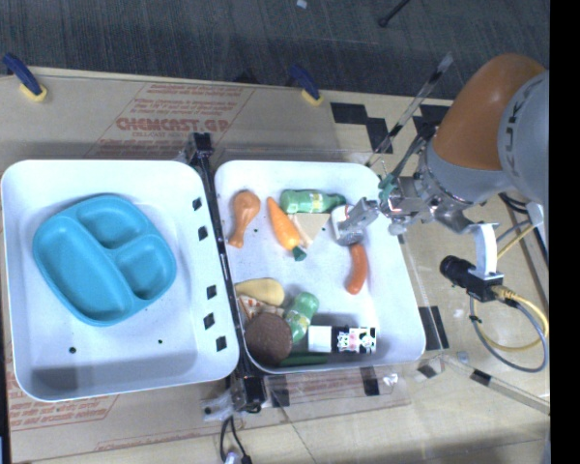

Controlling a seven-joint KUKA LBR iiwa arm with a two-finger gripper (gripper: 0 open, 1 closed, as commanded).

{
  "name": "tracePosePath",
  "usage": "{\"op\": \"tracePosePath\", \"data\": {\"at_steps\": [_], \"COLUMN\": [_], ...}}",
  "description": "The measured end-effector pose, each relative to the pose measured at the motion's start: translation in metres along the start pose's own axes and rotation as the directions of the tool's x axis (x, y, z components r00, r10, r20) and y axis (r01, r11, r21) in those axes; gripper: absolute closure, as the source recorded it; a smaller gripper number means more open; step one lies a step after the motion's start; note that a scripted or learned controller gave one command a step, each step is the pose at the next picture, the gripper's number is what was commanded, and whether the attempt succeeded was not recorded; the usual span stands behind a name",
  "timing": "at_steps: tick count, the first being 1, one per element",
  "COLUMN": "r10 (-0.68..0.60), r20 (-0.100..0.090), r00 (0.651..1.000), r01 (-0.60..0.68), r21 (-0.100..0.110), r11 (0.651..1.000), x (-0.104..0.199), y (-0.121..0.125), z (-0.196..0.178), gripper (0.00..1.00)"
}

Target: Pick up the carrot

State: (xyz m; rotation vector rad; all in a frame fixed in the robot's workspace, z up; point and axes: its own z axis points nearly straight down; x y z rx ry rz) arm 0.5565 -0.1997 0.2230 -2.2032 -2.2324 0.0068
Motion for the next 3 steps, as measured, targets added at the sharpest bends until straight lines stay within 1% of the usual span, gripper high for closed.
{"op": "tracePosePath", "data": {"at_steps": [1,2,3], "r10": [-0.119,-0.124,0.025], "r20": [-0.002,0.003,0.0], "r00": [0.993,0.992,1.0], "r01": [0.119,0.124,-0.025], "r21": [0.007,0.005,-0.002], "r11": [0.993,0.992,1.0], "x": [0.083,0.08,0.168], "y": [0.019,0.02,-0.003], "z": [0.095,0.082,0.03], "gripper": [0.0,1.0,1.0]}}
